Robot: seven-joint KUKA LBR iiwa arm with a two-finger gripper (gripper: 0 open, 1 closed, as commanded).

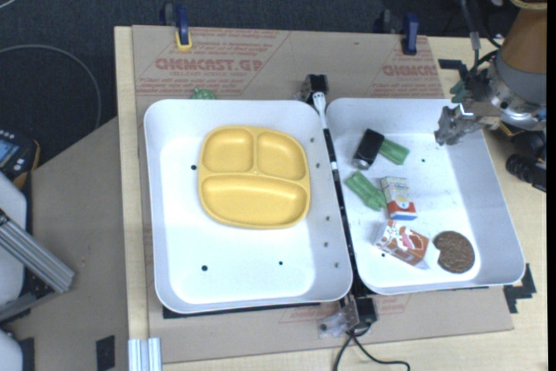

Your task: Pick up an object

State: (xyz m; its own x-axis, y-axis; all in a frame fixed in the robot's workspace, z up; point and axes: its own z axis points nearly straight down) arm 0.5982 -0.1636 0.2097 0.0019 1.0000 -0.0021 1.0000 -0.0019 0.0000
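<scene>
Hovers at the right bin's (486,178) far right rim, pincer (450,128) state impossible to tell, with the black block (368,148) lying leftward, long axis slanted.

Bins (252,278) – smooth glossy white plastic; yellow tray (254,176) – matt plastic.

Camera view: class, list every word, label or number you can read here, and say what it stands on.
"CHEMCAST G P" in red on the brown board behind the left bin.
A similar red print on the board behind the right bin: blurred.
Print on the two snack packets: too small to read.
</scene>
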